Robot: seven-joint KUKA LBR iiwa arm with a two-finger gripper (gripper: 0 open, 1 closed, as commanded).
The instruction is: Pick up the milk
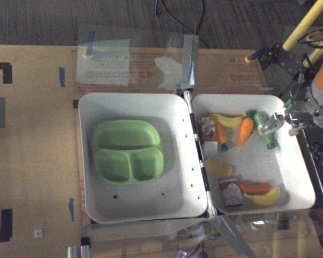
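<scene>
Nearest in the right white bin [290,168], a yellow banana [265,197] lies against an orange-red food piece [254,187], with a red and white box [231,193] just beside them on the left. A little further back sits a tan, potato-like lump [219,168]. Beyond it, against the bin's left wall, is a small red and white carton that appears to be the milk [207,129], lying free with nothing touching it from above. Beside it are an orange bottle-shaped toy [219,133], a carrot [245,131] and a second yellow piece [230,120].

The gripper [273,124] reaches in from the right over a green toy [269,140], well apart from the milk. Whether its jaws are apart or together cannot be told.

The left white bin [97,198] holds a green divided plate [129,150]. Both bins rest on a brown worktop [32,160], where a clear plastic sheet [105,61] lies further back.
</scene>
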